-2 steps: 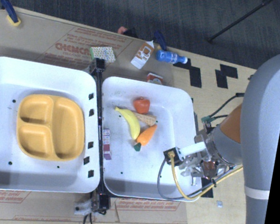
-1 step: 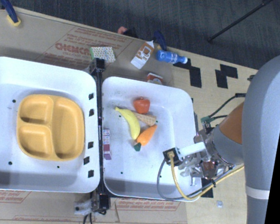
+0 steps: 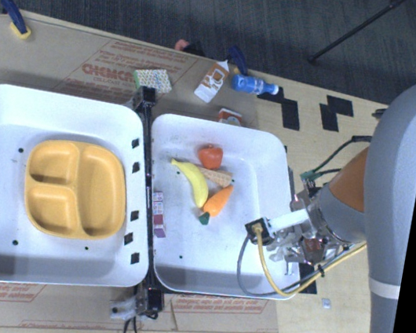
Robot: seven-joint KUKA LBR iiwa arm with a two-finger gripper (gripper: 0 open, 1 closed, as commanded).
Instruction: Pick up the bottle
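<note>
1 glossy blue bottle [image 3: 252, 86] lies outside the bins; pincer [image 3: 295, 249] state unclear.

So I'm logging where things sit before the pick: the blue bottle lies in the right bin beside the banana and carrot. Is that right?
Not quite. The camera view shows the blue bottle lying on the bench beyond the right bin, outside it. The banana and carrot are in that bin.

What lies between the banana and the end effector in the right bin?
In the camera view, the carrot lies between the banana and the end effector; beyond it, bare white floor of the right bin.
</note>
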